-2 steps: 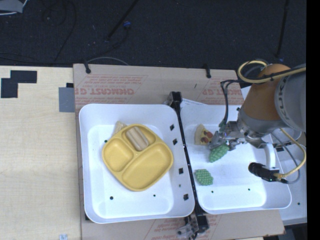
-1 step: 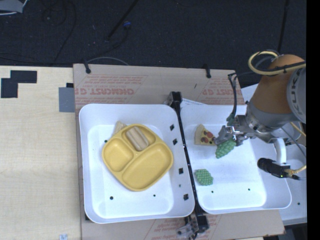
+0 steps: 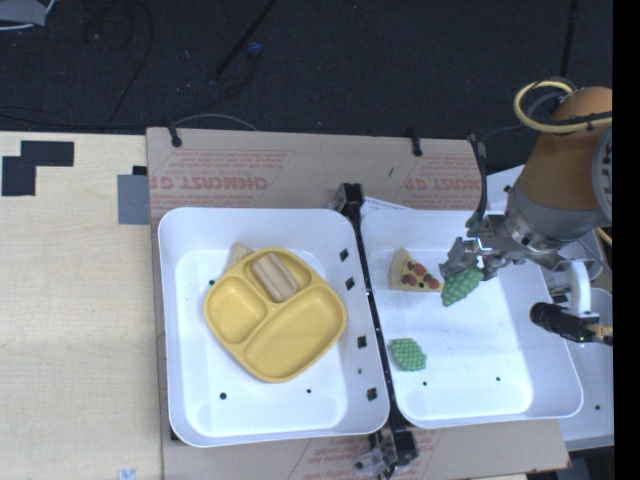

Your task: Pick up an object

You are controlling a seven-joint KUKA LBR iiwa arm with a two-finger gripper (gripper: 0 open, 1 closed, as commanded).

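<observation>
A: what's the arm (image 3: 565, 173) doing right now?

B: reaching in from the right, over the right bin (image 3: 555, 393). Gripper (image 3: 468, 266) sits above the upper middle of that bin, fingers pinched on a green knobbly object (image 3: 460, 287). Looks like a toy bunch of grapes, can't say for sure.

A: actually between the fingers, or just near?

B: top of it is tucked between the fingertips, the rest hangs below them, tilted down-left. Whether it's clear of the bin floor I can't tell from this angle.

A: what else is in that bin?

B: 2 more items. A toy pizza slice (image 3: 413, 272) just left of the gripper, close to the green object but apart from it. A flat green leafy piece (image 3: 407, 354) lower down, near the divider (image 3: 368, 313) between the 2 bins, well apart from the gripper.

A: left bin?

B: left bin (image 3: 190, 388) holds a yellow divided plate (image 3: 276, 314), 3 compartments, sitting at a slant. A tan bread-like piece (image 3: 273, 275) lies in the top compartment. Something pale pokes out from under the plate's upper edge, too hidden to identify.

A: surroundings?

B: both bins rest on a cardboard sheet (image 3: 300, 168) with red printing. Light wood tabletop (image 3: 70, 318) to the left, dark floor with cables behind.
</observation>
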